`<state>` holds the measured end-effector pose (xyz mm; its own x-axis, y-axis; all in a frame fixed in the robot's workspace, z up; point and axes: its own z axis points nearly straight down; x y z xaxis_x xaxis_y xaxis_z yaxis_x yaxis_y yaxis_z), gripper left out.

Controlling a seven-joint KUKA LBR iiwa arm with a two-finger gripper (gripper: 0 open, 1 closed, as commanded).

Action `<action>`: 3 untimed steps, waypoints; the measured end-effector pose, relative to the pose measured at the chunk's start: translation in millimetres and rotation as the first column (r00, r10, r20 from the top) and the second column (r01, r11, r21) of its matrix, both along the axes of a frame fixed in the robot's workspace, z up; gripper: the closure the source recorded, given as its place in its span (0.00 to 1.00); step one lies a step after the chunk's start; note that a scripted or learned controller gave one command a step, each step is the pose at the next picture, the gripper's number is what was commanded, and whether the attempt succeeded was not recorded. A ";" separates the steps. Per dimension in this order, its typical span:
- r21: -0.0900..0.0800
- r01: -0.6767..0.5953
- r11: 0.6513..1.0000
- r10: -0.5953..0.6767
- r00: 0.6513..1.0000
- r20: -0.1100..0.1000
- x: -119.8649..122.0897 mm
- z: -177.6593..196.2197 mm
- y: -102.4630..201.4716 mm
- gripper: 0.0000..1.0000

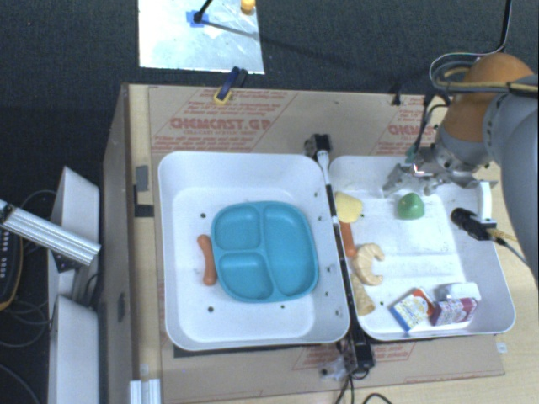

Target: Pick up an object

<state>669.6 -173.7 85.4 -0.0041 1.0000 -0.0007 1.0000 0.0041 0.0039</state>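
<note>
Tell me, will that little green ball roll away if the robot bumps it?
Probably. The green ball looks round and lies on the flat floor of the right bin, so a nudge from the gripper just above could send it rolling. It seems small, likely light.

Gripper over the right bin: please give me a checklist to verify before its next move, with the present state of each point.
1. Gripper is above the right bin: ok.
2. A target lies close: the green round object sits just below the gripper: ok.
3. Space around the target: it lies apart from the yellow piece and the carton: ok.
4. Fingers open enough to take it: cannot tell.
5. Object already between the fingers: cannot tell.
6. Blue divided plate and orange sausage in the left bin are away from the arm: ok.
</note>
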 end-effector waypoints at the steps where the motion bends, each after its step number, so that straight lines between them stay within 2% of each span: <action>1: 0.000 0.002 1.000 -0.002 1.000 -0.002 -28.6 -0.6 13.5 0.00; 2: 0.000 0.000 1.000 0.000 1.000 0.001 -27.6 10.5 13.3 1.00; 3: 0.001 0.000 1.000 0.000 1.000 0.000 -62.3 100.2 99.6 1.00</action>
